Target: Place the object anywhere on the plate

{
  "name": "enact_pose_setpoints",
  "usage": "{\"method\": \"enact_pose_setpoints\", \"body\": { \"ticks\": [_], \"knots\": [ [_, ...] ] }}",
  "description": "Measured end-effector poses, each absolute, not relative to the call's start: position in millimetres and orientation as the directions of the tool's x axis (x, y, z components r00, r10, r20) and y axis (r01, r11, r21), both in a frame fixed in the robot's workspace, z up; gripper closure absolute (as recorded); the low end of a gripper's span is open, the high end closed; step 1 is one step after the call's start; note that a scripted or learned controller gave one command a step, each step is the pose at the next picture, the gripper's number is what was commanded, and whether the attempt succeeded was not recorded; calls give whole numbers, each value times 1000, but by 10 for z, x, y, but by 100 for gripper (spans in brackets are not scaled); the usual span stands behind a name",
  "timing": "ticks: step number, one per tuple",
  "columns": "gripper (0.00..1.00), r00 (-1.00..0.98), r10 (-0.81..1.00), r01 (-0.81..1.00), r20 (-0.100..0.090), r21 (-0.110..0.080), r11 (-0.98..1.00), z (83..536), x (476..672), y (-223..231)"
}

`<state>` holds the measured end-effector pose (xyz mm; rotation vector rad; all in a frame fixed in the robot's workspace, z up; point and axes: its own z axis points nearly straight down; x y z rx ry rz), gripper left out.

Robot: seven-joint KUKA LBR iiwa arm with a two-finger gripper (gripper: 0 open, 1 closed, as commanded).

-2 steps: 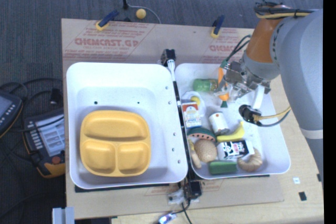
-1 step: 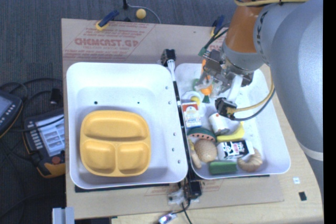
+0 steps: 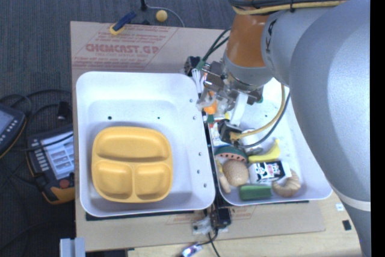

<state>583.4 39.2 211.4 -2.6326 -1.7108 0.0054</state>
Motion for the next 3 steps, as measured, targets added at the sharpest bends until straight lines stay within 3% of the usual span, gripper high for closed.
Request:
{"method": "enact_pose_setpoints", "body": {
  "ticks": [1, 2, 3],
  "knots": [
    [100, 304, 953, 953, -2, -3, -304, 2257, 5660, 1023],
    [100, 493, 870, 870, -3, -3, -493, 2525, 5483, 2040],
    [0, 494, 869, 869, -4, -2, -494, 2525, 5485, 2034]
  ]
}}
